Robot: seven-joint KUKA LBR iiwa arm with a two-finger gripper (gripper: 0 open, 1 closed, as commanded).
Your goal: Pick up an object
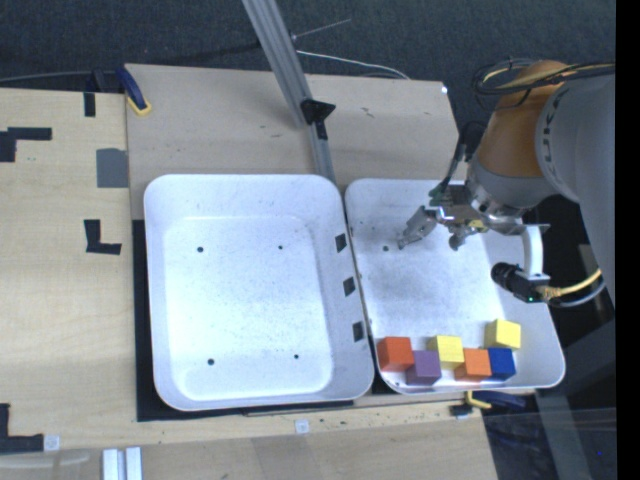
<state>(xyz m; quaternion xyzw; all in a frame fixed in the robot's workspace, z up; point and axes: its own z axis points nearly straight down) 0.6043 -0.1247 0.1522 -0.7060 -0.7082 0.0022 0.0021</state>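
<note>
Several small blocks lie along the near edge of the right bin [400, 278]: an orange block [397, 351], a purple block [427, 366], a yellow block [449, 348], a second orange block [476, 363], a blue block [501, 364] and another yellow block [506, 333]. My gripper [433, 238] hangs over the far half of the right bin, well away from the blocks. Its fingers are spread open with nothing between them.
The left bin [170, 268] sits beside the right one, and their rims touch in the middle. A slanted metal pole [285, 53] rises behind the bins. The grey arm with its orange band [520, 138] reaches in from the right, with cables [570, 288] near the right bin's edge.
</note>
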